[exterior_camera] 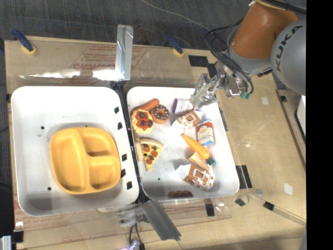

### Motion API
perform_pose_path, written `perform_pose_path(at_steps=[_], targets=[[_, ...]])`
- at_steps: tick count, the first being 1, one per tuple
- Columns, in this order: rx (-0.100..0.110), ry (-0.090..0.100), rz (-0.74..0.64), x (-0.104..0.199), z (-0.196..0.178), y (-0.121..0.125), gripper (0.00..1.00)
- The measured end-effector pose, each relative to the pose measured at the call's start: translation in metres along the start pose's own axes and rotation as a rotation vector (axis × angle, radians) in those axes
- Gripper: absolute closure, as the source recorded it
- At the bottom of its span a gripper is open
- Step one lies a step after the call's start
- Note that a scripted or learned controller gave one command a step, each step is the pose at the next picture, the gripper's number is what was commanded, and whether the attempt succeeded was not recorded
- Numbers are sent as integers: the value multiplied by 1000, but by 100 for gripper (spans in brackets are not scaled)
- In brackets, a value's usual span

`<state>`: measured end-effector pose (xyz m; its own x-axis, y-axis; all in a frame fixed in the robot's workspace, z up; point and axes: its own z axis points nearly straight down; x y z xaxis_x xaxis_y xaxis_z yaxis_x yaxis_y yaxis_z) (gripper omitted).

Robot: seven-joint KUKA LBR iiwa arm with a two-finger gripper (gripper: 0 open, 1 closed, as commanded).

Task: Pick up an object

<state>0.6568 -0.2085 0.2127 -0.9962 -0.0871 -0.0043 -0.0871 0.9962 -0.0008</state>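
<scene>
Seen from above at a slant, a tan wooden bench (270,155) carries two shallow white bins side by side, with dark carpet beyond its far edge. We see the left bin (31,108) holding a yellow divided tray (86,160), which has one long compartment and two smaller ones.

Toy food is scattered across the right bin (171,184). Along its left side lie a small round pizza (142,120) and, nearer us, a pizza slice (150,152). A sausage (149,104) sits at the far left corner, with a chocolate doughnut (160,113) just beside it. Toward the far right corner we find a purple packet (182,105) and a brown and white waffle-like piece (188,120) next to it. A small carton with a red top (205,134) lies near the right wall, an orange carrot (196,146) lies slanted just beside it, and two more brown and white pieces (199,176) rest near the front right corner.

We see the grey arm with its orange band (257,30) reaching in from the right. Its gripper (200,99) hangs over the far right corner of the right bin, close to the purple packet. We cannot tell whether its jaws are parted or closed, and we see nothing held between them.
</scene>
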Motion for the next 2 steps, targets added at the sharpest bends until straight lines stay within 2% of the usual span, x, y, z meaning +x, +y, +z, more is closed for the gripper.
perform_pose_path(at_steps=[1, 2], targets=[[2, -3, -2, -1, -12, 0, 100], [4, -4, -9, -2, -73, 0, 100]])
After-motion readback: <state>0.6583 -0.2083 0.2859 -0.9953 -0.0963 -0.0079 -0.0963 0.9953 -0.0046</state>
